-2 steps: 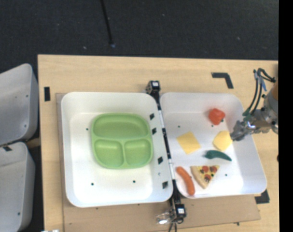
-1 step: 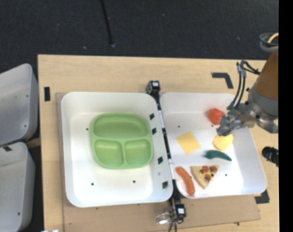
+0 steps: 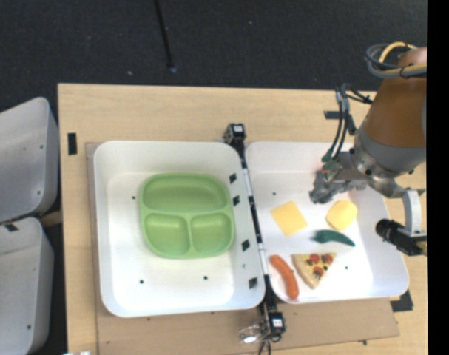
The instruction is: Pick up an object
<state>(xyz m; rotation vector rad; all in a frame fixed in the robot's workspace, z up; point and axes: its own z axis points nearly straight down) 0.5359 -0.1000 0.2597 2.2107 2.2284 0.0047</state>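
Counter (image 3: 172, 113): pale tan wood grain. Left bin (image 3: 113, 272) and right bin (image 3: 372, 272): plain white, with small dark dots on the left bin's floor. Divided plate (image 3: 186, 214): light green. Cheese slice (image 3: 288, 218): pale yellow. Rounded piece (image 3: 342, 214): yellow. Pepper-like item (image 3: 333, 237): dark green. Sausage (image 3: 285, 276): orange-red. Pizza slice (image 3: 314, 267): tan crust, red and green toppings. Claw (image 3: 324, 191): dark grey.

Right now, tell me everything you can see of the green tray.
The green tray is a light green, rounded-square plate, plastic by its look, with three compartments: one wide across the far side and two smaller on the near side. It lies flat near the middle of the left bin, resting on its floor, apart from its walls.
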